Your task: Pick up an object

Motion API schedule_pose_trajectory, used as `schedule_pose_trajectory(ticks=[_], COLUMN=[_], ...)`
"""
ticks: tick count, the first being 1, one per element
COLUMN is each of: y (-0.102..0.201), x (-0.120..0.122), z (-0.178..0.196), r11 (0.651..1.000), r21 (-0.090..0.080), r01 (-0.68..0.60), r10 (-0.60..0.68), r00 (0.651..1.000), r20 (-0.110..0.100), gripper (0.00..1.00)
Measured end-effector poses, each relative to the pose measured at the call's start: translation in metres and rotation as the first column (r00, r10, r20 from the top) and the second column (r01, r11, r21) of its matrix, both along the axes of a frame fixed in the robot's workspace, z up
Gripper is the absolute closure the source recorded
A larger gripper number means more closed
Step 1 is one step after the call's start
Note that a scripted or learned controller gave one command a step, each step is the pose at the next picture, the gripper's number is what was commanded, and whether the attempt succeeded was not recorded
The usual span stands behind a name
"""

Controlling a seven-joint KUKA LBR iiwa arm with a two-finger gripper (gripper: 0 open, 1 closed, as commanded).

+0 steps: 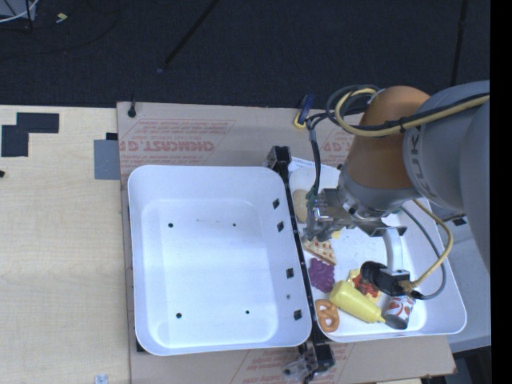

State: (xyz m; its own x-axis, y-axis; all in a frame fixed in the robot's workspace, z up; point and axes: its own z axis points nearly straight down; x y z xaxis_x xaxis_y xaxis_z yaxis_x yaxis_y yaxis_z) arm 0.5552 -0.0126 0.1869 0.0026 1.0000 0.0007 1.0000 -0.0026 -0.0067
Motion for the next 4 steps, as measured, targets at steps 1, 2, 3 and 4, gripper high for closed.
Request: schedule_pose_trajectory(ticks=[1,2,3,4], y=[0.054,0.052,0.053,0.054], x=[0.041,0.039,0.091,0.088], z=[0.000,0.000,0.083,0.088], r11=[1.000,1.000,1.000,1.000], r21=[0.000,-0.001,-0.002,-0.003], r01=[-0.007,-0.004,-0.005,-0.012], r10=[0.007,0.004,0.005,0.012], r00=[1.000,1.000,1.000,1.000], r20=[0.006,0.002,0.014,0.002], gripper=[1.00,0.00,0.00,1.00])
